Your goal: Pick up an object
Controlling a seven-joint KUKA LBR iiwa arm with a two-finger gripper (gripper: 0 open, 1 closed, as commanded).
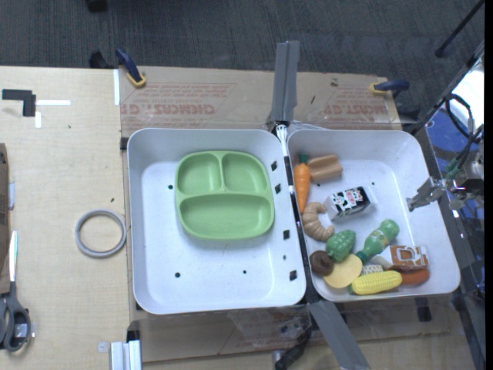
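The right bin (408, 160) holds several toy foods. An orange carrot (302, 183) lies along its left wall, beside a hot dog (323, 168). A cow-patterned milk carton (350, 200) sits near the middle. Toward the front lie a tan croissant (316, 222), broccoli (340, 243), a green bottle (377, 239), a brown donut (321, 263), a yellow slice (343, 272), a corn cob (376, 283) and an orange-and-white box (408, 258). In the left bin (150, 230) a green divided plate (223, 193) lies flat.
A grey metal piece (422, 196) pokes over the right bin's right rim. A grey bar (286, 83) rises behind the seam between the bins. On the bench at left lie a tape ring (100, 232) and scissors (14, 314). Clamps (131, 68) hold the cardboard behind.
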